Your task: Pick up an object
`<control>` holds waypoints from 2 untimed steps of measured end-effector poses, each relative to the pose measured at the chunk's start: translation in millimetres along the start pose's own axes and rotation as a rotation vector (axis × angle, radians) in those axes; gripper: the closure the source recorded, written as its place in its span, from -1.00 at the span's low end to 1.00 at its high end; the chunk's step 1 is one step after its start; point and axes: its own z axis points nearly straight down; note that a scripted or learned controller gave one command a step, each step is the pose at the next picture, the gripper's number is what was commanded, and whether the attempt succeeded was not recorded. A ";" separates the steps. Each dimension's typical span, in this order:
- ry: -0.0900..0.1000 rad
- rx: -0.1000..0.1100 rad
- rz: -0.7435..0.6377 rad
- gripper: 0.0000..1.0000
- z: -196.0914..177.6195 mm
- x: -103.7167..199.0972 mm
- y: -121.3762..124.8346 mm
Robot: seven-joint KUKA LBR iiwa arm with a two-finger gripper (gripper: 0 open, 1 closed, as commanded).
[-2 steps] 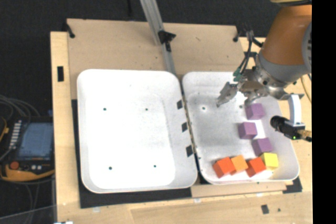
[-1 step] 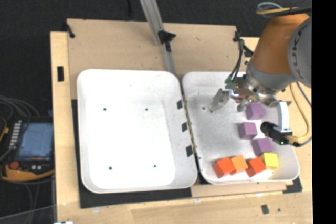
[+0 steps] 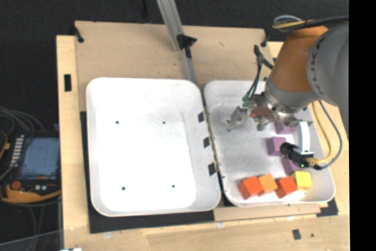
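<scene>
Wooden bench (image 3: 141, 50) bears 2 white bins (image 3: 144, 144); gripper (image 3: 238, 119) state unclear over right bin (image 3: 235, 150).

blocks (image 3: 274, 185) in right bin (image 3: 235, 153)

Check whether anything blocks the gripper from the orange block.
Nothing visible does. The gripper hangs over bare floor of the right bin; the orange block lies nearer the front wall, with open floor between them.
</scene>
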 end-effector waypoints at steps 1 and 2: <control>0.001 -0.008 0.007 1.00 -13.9 -0.9 1.6; 0.000 -0.011 0.000 1.00 -58.4 -0.7 -0.9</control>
